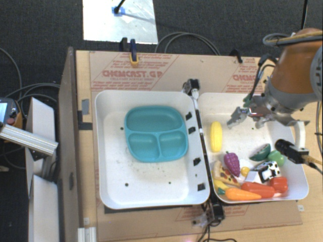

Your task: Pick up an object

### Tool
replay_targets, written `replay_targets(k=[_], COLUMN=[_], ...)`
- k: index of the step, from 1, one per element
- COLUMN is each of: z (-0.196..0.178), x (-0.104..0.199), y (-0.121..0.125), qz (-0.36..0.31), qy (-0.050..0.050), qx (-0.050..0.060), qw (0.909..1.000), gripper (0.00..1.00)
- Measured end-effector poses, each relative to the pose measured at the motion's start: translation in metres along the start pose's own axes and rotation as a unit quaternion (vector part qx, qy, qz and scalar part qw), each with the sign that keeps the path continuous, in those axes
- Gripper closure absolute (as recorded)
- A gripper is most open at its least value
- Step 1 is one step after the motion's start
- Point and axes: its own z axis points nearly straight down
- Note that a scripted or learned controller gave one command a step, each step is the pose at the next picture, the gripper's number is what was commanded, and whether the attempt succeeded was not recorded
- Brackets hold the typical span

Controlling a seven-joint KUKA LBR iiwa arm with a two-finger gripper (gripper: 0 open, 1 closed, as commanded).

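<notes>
Cardboard-topped bench, two white bins. Toys crowd the right bin's (303, 185) near edge; farther in, a yellow corn cob (216, 136) lies lengthwise beside the divider. My gripper (250, 116) hovers right of it (fingers spread, nothing between them).

Dark carpet floor (40, 19) around counter (151, 67). Counter top brown, covered by protective paper with red print. White sheet (118, 14) on floor beyond counter's far edge. Black cables (186, 39) curl past far edge and at left. Aluminium bar (28, 137) and white panel (43, 185) left of counter.
</notes>
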Motion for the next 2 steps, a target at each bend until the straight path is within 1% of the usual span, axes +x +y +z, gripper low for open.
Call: replay_targets(k=[1, 2], z=[0.138, 0.135], x=[0.007, -0.012], y=[-0.006, 0.045], qz=[0.001, -0.001], qy=[0.001, -0.001], qx=[0.006, -0.003], qw=[1.0000, 1.0000], gripper=[0.00, 0.00])
